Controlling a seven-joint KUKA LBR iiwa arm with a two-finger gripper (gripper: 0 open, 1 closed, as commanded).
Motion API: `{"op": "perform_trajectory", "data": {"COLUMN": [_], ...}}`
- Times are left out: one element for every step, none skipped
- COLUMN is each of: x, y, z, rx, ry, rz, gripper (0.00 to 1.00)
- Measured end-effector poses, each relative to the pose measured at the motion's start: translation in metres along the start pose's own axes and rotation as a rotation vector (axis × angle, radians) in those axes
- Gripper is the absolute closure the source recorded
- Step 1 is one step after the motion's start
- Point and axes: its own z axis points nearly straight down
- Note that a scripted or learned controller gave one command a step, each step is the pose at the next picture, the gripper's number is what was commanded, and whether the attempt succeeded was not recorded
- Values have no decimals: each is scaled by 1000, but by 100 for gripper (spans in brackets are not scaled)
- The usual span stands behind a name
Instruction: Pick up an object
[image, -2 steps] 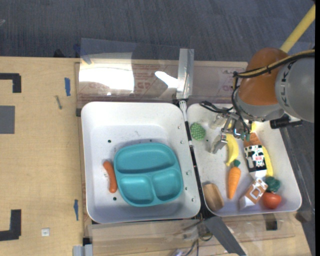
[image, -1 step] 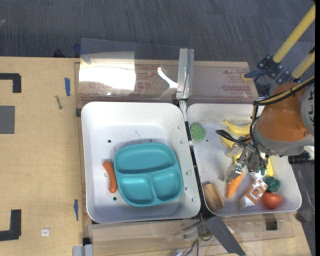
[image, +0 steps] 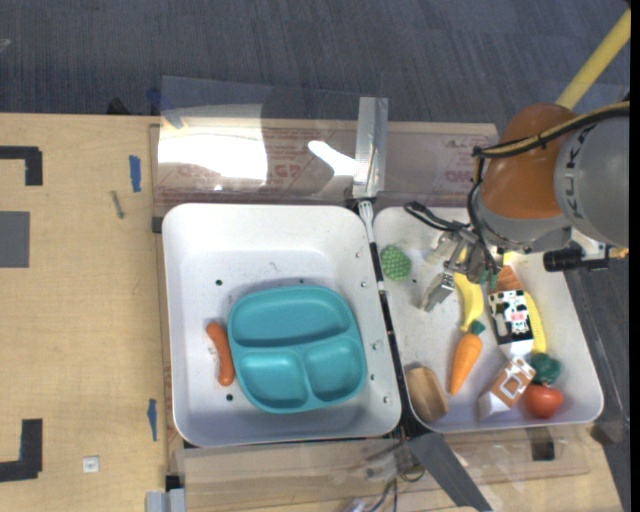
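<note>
The metal two-finger gripper (image: 447, 272) is hovering with fingers parted, gripping nothing, just left of the yellow plastic banana (image: 468, 300), which is lying lengthwise toward the orange plastic carrot (image: 464, 362).

The pale wooden bench (image: 80, 330) carries two shallow white plastic bins side by side. The right bin (image: 585, 400) sits directly under the metal two-finger gripper (image: 450, 275), which hangs over its upper middle. The left bin (image: 190, 240) lies to the gripper's left, its rim touching the right bin's rim. Black tape marks (image: 25, 165) lie on the bare wood far left of the gripper, with short blue tape strips (image: 135, 172) nearer the left bin.
</note>
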Motion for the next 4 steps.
{"op": "perform_trajectory", "data": {"x": [37, 115, 37, 73], "y": [-53, -58, -29, -52], "z": [-1, -3, -6, -2], "rx": [3, 2, 2, 1], "ry": [1, 1, 4, -1], "rz": [20, 79, 1, 23], "gripper": [0, 0, 0, 0]}}
